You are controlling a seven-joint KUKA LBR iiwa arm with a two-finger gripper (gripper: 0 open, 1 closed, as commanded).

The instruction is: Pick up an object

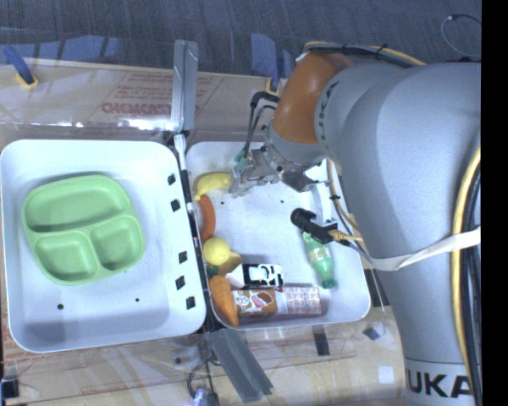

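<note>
With the pincer (252,174) low at the right bin's (351,307) twelve o'clock, just beside the yellow banana (212,183) at its ten (whether it grips anything I cannot tell), the step wants a centred, straight descent onto the fruit.

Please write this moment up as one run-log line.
pincer: low in right bin, beside banana | hold: none visible | left bin: green tray
</note>
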